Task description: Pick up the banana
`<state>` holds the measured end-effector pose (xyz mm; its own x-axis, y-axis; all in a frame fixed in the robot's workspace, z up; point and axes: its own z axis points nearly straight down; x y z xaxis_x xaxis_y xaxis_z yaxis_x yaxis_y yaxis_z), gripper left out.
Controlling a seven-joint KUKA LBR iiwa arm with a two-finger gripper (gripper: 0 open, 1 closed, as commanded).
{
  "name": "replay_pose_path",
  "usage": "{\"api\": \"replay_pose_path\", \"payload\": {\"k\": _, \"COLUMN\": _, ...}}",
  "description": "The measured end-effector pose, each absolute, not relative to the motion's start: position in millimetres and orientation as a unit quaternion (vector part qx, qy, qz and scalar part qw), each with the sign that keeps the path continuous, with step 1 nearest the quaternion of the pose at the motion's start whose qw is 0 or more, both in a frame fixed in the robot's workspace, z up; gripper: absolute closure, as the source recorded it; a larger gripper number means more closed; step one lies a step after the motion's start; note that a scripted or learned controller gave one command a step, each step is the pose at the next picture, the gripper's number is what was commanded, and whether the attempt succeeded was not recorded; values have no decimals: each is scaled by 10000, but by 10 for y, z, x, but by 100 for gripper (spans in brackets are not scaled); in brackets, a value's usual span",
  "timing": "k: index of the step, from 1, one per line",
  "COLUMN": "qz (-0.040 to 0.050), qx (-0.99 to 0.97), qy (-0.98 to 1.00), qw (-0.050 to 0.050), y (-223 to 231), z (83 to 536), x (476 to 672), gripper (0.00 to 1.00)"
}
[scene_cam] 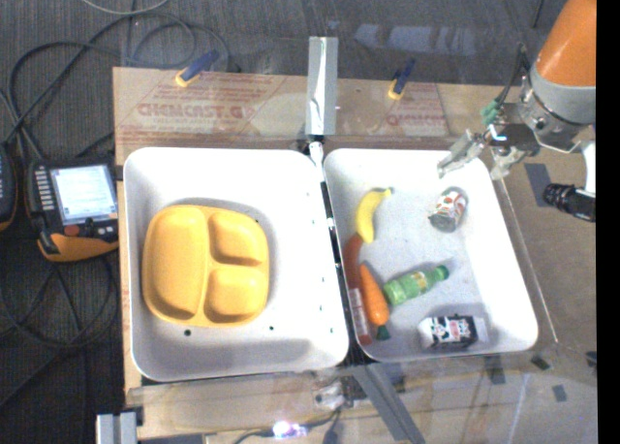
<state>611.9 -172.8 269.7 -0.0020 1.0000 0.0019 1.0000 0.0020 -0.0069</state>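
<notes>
The yellow banana lies in the right bin, near its upper left, curving from the top down toward the divider. My gripper hangs over the bin's far right rim, well to the right of the banana and slightly above it in the view. Its two fingers stand spread apart with nothing between them. An orange band marks the arm above the wrist.
A small can lies just below the gripper. A green bottle, an orange carrot and a black-and-white carton sit lower in the right bin. The left bin holds a yellow compartment tray.
</notes>
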Motion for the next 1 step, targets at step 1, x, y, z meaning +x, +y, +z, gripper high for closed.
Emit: {"api": "replay_pose_path", "payload": {"k": 1, "qz": 25, "qx": -6807, "qy": -7325, "qw": 29, "y": -985, "z": 1782, "x": 6669, "gripper": 0}}
